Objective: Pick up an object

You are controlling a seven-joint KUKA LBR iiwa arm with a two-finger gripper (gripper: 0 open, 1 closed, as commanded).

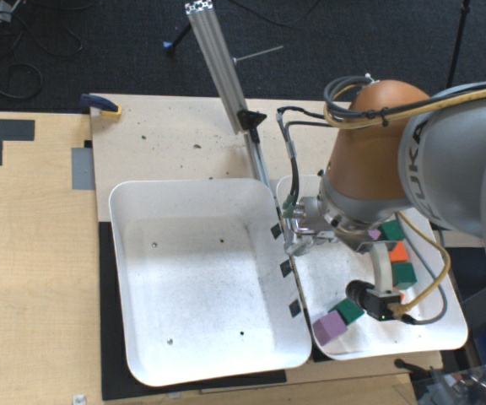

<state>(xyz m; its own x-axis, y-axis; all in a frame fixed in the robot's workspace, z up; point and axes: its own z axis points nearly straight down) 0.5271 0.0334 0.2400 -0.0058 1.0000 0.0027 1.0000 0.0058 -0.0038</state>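
Two white bins sit side by side on the surface. The left bin (194, 268) shows only dark specks on its floor. The right bin (435, 331) holds the blocks: one purple block (329, 326) touching a green block (349, 312), and one orange block (397, 251) touching a second green block (403, 273). Two more pieces sit half-hidden under the arm. The end effector (304, 228) hangs by the right bin's left wall, and I cannot tell whether it is wide or narrow.

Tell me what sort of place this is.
Probably a robotics lab test bench: a KUKA arm reaches over a white bin of small coloured blocks, a second white bin sits beside it, and loose cables trail across the dark floor.
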